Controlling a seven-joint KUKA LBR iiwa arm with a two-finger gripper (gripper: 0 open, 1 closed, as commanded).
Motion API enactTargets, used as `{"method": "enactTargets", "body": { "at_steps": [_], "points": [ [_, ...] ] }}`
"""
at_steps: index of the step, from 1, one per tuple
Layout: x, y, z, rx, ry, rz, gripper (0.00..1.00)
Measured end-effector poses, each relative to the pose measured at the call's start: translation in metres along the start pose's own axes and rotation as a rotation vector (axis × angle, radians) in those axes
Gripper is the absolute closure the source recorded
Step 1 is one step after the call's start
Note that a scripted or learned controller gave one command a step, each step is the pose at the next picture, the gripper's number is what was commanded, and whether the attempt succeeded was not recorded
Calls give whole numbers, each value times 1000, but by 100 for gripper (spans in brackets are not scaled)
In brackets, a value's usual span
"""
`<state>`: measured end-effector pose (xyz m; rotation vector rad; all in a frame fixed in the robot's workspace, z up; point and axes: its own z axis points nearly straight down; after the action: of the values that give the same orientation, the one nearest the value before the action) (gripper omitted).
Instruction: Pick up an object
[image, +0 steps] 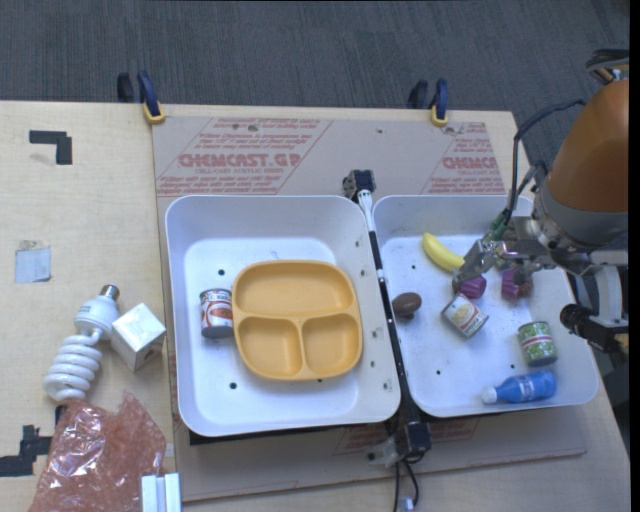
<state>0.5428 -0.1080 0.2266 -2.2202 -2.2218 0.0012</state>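
Looking down on the counter (90, 200), you had the tool (497, 256) hanging low over the back of the right bin (400, 225), and whether it was spread or closed could not be told from this slanted view; nothing could be made out in its grasp. You could see the likeliest targets right beneath it: a small purple piece (471, 287) just beside its left edge and a second purple piece (516, 285) under its right edge, both too small to identify. A banana (441, 251) lay just behind them to the left, curved and probably light plastic, smooth enough to slip unless you took it across the thick middle. You also had a tilted can (465, 316) near the bin's centre, a green can (538, 343) to its right, a blue bottle (521, 388) lying on its side at the front, and a brown lump (405, 304) by the dividing wall. Cans and bottle looked stiff and rounded, so you would have wanted a grip across their width, since they could roll. In the left bin (190, 400) a yellow divided plate (297, 318) sat with another can (216, 313) touching its left rim
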Motion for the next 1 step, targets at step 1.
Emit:
{"method": "enactTargets", "body": {
  "at_steps": [1],
  "points": [
    [-33,-65,112,-1,0,2,0]
  ]
}}
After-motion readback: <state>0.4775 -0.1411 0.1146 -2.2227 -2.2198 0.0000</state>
